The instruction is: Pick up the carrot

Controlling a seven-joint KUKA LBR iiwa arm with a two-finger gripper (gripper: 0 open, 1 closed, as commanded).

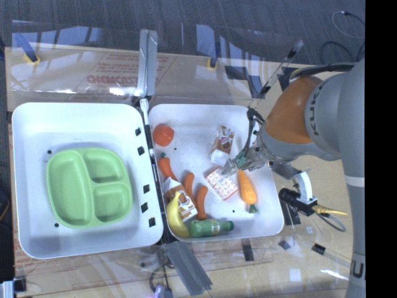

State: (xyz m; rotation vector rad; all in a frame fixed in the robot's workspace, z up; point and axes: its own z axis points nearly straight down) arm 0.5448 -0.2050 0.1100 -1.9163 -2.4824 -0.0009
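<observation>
The carrot [247, 189] is orange with a small green stub at its near end. It lies lengthwise in the right bin [205, 113], close to the right wall. My gripper [238, 162] hangs low over the bin, just past the carrot's far tip and between it and a small brown snack packet [223, 140]. The gripper's tip looks close to the carrot's top end, and nothing is seen lifted off the bin floor.
The right bin also holds a red tomato [163, 135], a red-and-white checked packet [221, 183], three orange-red sausages [188, 182], a banana [176, 218] and a green bottle [209, 227]. The left bin holds a green divided plate [90, 187].
</observation>
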